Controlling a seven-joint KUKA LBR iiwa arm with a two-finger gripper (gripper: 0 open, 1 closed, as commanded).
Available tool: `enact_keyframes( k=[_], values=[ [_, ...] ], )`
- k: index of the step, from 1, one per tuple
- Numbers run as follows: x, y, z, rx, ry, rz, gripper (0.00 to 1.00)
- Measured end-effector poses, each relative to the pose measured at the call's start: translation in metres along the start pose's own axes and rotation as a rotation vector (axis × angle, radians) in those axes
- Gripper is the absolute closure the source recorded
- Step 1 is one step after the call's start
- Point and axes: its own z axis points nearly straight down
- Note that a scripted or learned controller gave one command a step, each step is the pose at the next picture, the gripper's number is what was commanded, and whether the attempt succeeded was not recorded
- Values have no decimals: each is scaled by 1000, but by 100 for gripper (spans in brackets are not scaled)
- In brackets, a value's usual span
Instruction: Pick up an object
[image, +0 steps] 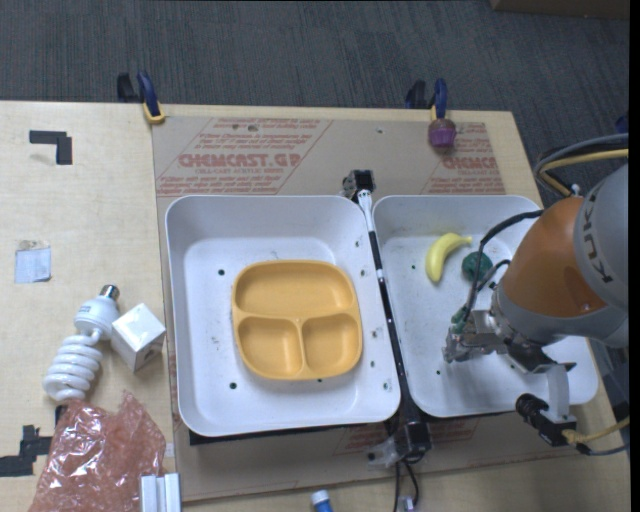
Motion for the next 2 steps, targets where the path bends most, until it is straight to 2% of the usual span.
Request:
enact_keyframes(
  k=[1, 2],
  values=[
    [79, 0, -90, 0, 0, -5, 100],
    [79, 0, -90, 0, 0, -5, 0]
  ],
)
